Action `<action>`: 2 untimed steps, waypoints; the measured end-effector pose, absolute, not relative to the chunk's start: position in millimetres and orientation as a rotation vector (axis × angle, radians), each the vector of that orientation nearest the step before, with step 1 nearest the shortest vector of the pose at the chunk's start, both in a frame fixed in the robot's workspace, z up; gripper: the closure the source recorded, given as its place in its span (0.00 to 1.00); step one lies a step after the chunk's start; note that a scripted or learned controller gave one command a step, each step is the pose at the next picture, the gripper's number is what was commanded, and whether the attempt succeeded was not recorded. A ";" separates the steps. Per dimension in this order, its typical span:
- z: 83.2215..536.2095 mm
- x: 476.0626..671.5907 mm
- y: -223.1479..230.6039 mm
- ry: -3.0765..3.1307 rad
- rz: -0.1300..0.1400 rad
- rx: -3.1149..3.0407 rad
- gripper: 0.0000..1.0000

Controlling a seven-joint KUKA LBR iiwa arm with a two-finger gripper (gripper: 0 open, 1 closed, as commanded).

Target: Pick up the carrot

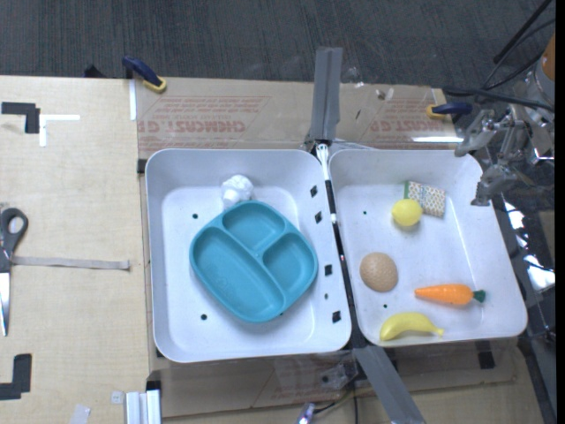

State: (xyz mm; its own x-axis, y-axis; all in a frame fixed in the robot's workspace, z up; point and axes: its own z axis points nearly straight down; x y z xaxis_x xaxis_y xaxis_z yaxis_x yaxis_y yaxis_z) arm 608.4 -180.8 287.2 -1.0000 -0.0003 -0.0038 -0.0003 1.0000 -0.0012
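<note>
Right bin (459,179): I am seeing the carrot (446,295) lying on its side near the front right corner, orange body pointing left, green tip pointing right, touching nothing. A banana (410,327) is lying just in front of it, against the front wall. A brown egg-shaped item (379,271) is sitting left of the carrot, apart from it. A yellow ball (406,212) is resting toward the back, touching a small patterned sponge (427,199) on its right.

Left bin (168,263): I am seeing a blue divided plate (254,261) lying flat at the middle, with a small white crumpled item (237,186) just behind it.

End effector (496,162): it is hanging over the right bin's back right corner, well apart from the carrot; I cannot tell how its grip is set.

Surface (71,193): scissors (9,237) are lying at the left edge.
</note>
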 end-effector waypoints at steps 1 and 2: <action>141.4 576.1 -168.7 3.138 -0.001 0.049 0.00; 94.5 525.8 -131.3 3.139 0.000 -0.015 0.00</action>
State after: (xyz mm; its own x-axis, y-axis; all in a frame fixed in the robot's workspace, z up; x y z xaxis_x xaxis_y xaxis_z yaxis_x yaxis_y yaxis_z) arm 525.8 -131.3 94.5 -1.0000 -0.0093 -0.0021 -0.0093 1.0000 -0.0001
